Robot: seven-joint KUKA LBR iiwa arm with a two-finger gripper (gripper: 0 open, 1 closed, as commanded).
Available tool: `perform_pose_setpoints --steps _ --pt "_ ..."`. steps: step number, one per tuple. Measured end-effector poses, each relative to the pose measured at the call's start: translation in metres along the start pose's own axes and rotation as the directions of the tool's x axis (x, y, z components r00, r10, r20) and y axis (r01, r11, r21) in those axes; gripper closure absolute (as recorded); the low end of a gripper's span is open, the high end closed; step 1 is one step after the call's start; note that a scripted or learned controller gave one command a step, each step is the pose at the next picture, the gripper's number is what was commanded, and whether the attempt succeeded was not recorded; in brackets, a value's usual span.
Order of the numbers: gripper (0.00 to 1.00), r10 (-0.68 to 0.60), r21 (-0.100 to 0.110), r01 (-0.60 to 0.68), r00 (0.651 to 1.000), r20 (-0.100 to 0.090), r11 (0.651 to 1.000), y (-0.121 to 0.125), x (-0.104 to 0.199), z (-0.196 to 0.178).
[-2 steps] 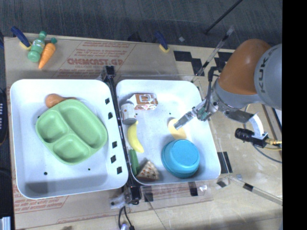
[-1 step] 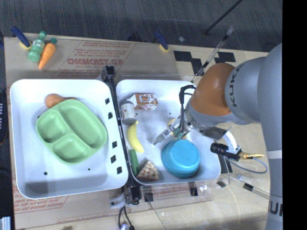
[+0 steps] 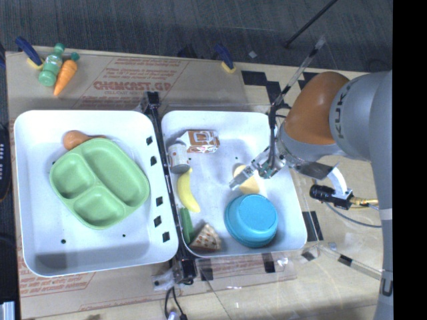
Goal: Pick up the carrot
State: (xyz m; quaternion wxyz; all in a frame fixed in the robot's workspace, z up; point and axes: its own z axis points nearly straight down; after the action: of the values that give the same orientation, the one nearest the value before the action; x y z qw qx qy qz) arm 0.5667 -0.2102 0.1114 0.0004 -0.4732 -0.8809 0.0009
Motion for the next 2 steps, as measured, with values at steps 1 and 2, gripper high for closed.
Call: perform_pose_setpoints --steps 1,2 --pt "0.0 0.074 0.002 -0.074 0.997 0.0 0.997 0.047 -0.03 0.018" --pt "0.0 -0.029 -0.001 0.029 1.0 0.0 1.0 -0.001 0.003 0.019"
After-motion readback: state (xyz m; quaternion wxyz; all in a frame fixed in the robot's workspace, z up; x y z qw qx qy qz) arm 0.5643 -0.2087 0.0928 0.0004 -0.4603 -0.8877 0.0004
